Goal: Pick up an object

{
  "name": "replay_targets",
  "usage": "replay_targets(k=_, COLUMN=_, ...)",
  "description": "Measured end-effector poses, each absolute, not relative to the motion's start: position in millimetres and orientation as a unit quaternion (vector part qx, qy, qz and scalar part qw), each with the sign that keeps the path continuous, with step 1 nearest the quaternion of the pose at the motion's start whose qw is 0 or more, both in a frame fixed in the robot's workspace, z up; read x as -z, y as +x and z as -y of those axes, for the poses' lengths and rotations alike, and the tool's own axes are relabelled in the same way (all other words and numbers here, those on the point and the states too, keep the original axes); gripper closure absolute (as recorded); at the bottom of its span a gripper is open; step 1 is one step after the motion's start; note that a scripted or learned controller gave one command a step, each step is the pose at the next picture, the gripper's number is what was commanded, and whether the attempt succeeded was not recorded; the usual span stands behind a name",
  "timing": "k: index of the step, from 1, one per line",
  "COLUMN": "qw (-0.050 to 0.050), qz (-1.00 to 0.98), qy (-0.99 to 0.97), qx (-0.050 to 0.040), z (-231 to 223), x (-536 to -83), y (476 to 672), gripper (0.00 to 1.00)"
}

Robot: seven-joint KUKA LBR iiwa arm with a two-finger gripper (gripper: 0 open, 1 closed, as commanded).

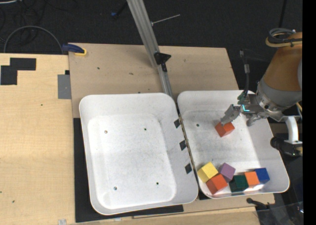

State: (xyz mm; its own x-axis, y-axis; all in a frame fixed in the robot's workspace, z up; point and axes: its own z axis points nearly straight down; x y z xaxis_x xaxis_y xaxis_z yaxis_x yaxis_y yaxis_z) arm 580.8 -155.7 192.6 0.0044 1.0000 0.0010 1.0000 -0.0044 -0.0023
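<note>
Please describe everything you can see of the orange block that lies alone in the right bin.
The orange block is a small cube of one plain colour, seemingly with a matte surface. It sits slightly turned, in the upper middle of the right bin, apart from the cluster of blocks near the front edge. The gripper is right at its upper side.

A small orange-red cube [225,129] sits in the middle of the right bin [256,145], tilted so one corner points toward the near side, well apart from the others. Along the bin's near edge lies a cluster of blocks: a yellow cube [208,170], a purple cube [227,170] just beside it, a red cube [217,183] in front of those two, then a dark green block [239,183], an orange block [252,178] and a blue block [262,174], packed closely in a row.
</note>
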Motion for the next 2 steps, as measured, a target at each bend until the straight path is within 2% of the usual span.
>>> replay_targets(k=1, qw=0.001, qz=0.705, qy=-0.709, qx=-0.0004, z=156, x=-193, y=580.8, gripper=0.0)
replay_targets(k=2, qw=0.001, qz=0.71, qy=-0.704, qx=0.001, z=79, x=-190, y=607.6, gripper=0.0)
